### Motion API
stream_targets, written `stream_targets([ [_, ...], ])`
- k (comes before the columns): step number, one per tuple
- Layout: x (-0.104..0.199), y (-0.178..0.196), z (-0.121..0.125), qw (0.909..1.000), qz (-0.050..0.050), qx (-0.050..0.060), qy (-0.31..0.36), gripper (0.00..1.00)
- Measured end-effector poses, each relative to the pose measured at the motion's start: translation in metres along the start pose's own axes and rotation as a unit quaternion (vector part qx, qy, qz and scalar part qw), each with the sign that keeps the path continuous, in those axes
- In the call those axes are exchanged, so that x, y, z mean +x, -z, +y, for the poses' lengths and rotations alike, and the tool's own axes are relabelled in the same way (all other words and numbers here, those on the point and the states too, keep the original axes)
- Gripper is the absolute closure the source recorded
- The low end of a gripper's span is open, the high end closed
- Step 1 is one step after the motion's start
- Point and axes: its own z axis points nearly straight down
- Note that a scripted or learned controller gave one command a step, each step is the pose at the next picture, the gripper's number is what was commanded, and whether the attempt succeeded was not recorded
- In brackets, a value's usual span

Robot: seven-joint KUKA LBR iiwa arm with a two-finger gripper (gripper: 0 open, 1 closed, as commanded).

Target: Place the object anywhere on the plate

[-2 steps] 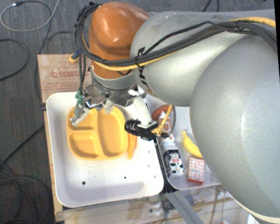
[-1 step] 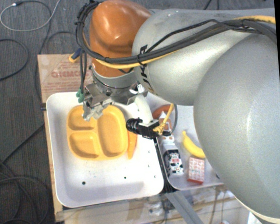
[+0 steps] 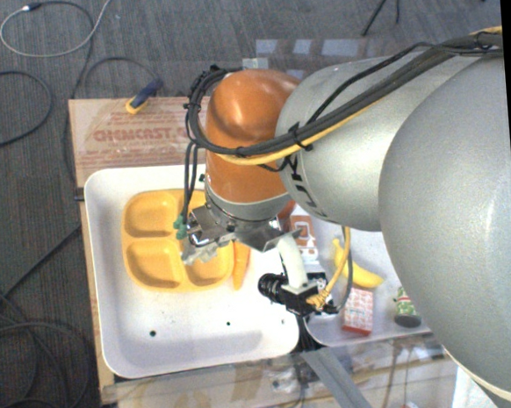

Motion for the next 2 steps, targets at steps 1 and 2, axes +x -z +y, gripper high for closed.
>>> stream_targets([
  [1, -0.028, -0.024, -0.044, 0.999, 0.001, 0.0, 0.045, 1.0],
  [2, 0.028, -0.013, 0.002, 0.9998, 0.001, 0.0, -0.018, 1.0],
])
